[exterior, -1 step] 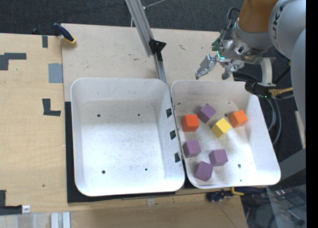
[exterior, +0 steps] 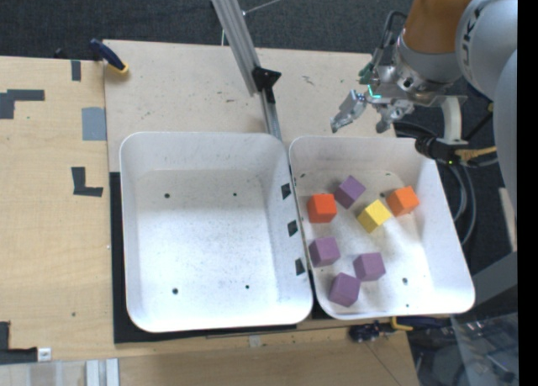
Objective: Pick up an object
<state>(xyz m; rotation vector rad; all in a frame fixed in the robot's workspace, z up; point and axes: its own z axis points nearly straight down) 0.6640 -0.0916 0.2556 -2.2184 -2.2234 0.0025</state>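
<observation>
Blocks, seven small ones, lie scattered in the right bin, and any of them could be the object to pick up. Taking the bin's middle as the clock centre: a purple block sits toward 11 o'clock, with an orange block just beside it toward 9 o'clock. A yellow block lies near the centre, and a second orange block is close against it toward 2 o'clock. Three more purple blocks fill the lower half: one toward 8 o'clock, one toward 6 o'clock, and one lowest, toward 7 o'clock.

The left bin stands side by side with the right one, their rims touching along the middle.

The gripper hangs above the bench just past the right bin's far rim, at about 12 o'clock from the blocks and well apart from all of them. Its two fingers are spread apart with nothing between them. The grey arm with its orange band reaches in from 2 o'clock.
</observation>
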